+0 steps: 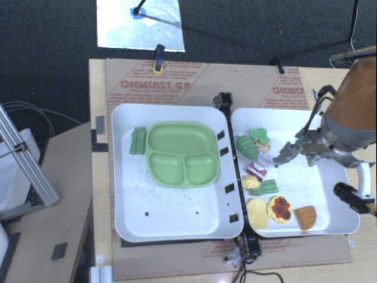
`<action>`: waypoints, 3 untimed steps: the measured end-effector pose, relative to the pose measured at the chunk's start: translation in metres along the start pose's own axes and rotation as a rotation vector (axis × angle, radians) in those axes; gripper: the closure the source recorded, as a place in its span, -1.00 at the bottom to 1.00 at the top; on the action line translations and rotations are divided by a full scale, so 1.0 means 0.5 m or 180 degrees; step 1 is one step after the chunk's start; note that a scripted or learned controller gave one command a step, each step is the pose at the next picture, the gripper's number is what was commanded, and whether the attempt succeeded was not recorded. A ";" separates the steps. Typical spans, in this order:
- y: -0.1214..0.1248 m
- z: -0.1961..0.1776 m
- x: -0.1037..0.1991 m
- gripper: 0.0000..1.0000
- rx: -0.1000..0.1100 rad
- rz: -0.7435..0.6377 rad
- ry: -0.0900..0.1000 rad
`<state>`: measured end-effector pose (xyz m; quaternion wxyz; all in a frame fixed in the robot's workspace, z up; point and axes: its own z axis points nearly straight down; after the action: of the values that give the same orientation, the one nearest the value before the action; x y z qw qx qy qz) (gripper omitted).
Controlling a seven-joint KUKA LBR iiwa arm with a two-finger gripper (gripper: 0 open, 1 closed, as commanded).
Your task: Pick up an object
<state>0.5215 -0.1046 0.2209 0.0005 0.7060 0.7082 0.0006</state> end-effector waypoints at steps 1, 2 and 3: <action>0.214 -0.210 -0.091 -1.00 -0.0062 -0.0009 -0.0024; 0.058 -0.106 -0.026 -1.00 0.0027 0.0006 0.0008; -0.070 -0.356 0.109 -1.00 -0.0042 -0.0029 0.0007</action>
<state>0.4859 -0.0500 0.3988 0.0044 0.7028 0.7113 0.0061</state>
